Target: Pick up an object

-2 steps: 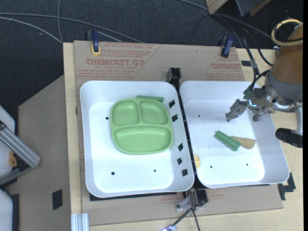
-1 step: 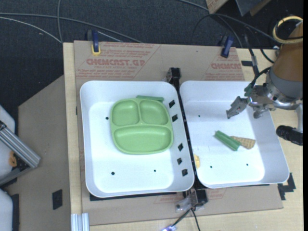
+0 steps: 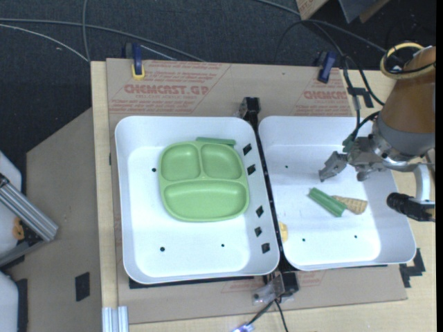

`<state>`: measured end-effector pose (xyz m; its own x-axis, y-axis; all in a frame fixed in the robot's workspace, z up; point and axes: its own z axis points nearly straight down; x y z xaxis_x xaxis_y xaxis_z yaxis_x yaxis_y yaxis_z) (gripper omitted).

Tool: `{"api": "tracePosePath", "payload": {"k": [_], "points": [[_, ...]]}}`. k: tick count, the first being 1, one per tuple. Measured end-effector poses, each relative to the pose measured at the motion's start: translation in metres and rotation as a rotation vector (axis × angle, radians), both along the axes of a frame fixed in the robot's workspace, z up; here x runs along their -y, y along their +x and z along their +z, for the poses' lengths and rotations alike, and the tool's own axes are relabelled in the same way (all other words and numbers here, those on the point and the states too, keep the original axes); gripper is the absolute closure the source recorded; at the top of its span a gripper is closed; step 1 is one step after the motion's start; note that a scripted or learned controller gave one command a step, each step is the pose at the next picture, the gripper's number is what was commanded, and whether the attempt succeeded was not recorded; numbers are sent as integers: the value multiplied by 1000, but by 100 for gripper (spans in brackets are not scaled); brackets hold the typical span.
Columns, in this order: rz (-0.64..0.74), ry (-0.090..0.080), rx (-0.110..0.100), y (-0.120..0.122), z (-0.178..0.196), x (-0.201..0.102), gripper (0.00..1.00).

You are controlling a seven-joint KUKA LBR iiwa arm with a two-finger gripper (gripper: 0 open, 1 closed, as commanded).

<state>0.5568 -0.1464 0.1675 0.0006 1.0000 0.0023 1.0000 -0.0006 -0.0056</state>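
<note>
two shallow white plastic bins sat side by side on a brown cardboard-faced bench (image 3: pixel 208 81), the left bin (image 3: pixel 138 254) and the right bin (image 3: pixel 387 247), with a black divider strip running between them. one pale green plastic plate with three compartments (image 3: pixel 204 182) lay flat in the left bin, toward its far middle, and one thin dark green strip (image 3: pixel 216 142) showed just beyond the plate's far rim. in the right bin lay one green stick-shaped object (image 3: pixel 325 202), slanted, and touching its right end was one small tan cone-shaped piece (image 3: pixel 353 205); both sat near the middle of that bin's floor.

one grey arm with an orange band (image 3: pixel 412 88) reached in from the right, and its two-finger gripper (image 3: pixel 349 168) hung over the far half of the right bin, near the green stick but apart from it, on its far side. its fingers (image 3: pixel 331 168) stood spread with a gap between them and nothing was held there.

two blue clamps (image 3: pixel 138 57) gripped the bench's far edge, one toward each side. red printing on the bench read "chemcast gp", appearing twice, once behind each bin; the second was partly covered.
</note>
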Motion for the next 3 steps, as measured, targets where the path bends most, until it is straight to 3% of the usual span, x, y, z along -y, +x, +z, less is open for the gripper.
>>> {"api": "tracePosePath", "payload": {"k": [1,2,3], "points": [[-1,1,-2,-4,-60,7,0],[0,0,3,-3,-83,6,0],[0,0,9,-2,-70,6,100]]}}
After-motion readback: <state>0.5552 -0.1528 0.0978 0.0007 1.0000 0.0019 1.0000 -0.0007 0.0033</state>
